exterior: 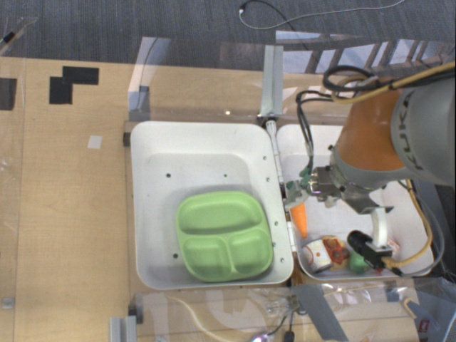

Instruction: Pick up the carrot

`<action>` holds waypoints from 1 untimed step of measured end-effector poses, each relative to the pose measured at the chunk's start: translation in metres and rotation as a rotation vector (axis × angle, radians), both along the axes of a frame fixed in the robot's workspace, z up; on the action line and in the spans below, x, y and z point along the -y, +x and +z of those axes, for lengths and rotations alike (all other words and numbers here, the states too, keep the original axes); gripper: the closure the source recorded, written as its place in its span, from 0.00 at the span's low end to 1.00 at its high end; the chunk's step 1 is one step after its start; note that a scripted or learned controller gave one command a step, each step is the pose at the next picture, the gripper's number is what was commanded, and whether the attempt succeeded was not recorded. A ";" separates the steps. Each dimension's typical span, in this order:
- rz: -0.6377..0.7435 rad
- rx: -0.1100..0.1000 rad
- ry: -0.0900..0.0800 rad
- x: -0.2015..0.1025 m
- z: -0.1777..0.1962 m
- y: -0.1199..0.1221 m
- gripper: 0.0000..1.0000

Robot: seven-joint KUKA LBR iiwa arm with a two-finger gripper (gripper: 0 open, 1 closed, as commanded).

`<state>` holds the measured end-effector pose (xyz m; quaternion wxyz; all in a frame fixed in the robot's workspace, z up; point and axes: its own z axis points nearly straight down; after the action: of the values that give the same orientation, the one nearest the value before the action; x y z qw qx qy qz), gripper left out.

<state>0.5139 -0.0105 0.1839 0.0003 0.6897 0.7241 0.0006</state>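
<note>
The carrot (300, 220) is a short orange piece lying in the right bin (288, 148), close against that bin's left wall. My gripper (301, 188) hangs just above the carrot's upper end, reaching in from the right under the grey and orange wrist. The wrist and its fittings cover much of the gripper. The carrot's lower half shows plainly below it, resting on the bin floor.
A green divided plate (224, 235) lies in the left bin (153, 191). At the near edge of the right bin sit a small white and red item (324, 252) and a green item (356, 261). A metal divider (273, 91) runs between the bins.
</note>
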 end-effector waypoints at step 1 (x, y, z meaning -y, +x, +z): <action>-0.049 0.000 0.000 -0.004 0.000 -0.004 0.00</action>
<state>0.5094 -0.0069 0.1840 0.0002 0.7073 0.7069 0.0008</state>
